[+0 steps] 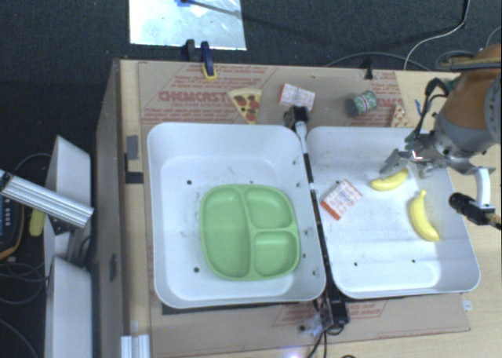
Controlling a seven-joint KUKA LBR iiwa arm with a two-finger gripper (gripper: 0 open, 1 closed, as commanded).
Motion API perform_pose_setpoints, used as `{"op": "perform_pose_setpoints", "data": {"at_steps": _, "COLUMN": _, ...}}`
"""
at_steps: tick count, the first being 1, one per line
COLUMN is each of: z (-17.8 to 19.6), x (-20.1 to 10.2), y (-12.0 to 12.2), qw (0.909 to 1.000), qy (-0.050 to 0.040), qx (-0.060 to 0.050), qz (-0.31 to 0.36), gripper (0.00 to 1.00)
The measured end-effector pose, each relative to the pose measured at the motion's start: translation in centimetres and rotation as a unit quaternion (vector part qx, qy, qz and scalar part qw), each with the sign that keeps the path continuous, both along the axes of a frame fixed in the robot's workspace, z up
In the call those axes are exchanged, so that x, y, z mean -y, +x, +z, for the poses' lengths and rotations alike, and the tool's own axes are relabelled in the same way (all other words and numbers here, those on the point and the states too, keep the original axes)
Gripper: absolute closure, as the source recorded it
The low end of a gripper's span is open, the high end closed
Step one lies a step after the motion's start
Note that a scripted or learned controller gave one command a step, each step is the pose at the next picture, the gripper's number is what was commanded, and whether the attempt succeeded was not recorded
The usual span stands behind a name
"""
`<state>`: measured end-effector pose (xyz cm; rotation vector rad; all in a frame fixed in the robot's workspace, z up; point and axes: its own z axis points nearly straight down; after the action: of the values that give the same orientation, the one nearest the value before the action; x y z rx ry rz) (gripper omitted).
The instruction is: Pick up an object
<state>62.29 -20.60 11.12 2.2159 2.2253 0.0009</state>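
Banana [389, 181] lay in the right bin [463, 274], touching the gripper [401, 160] (fingers spread wide, nothing between them), presumably lowered to straddle it; a second banana [423, 218] lay near.

Your bench [188, 89] carries two white bins [227, 152]; behind them lie a pizza slice [246, 104], a small card [297, 96] and a can [362, 103].
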Motion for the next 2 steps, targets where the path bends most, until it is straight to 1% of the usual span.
{"op": "perform_pose_setpoints", "data": {"at_steps": 1, "z": -2.7, "x": -1.3, "y": -3.0, "qw": 1.0, "qy": 0.0002, "qx": 0.0, "qz": -0.001, "gripper": 0.0}}
{"op": "perform_pose_setpoints", "data": {"at_steps": 2, "z": 8.5, "x": 0.2, "y": -10.8, "qw": 1.0, "qy": -0.0012, "qx": 0.002, "qz": -0.002, "gripper": 0.0}}
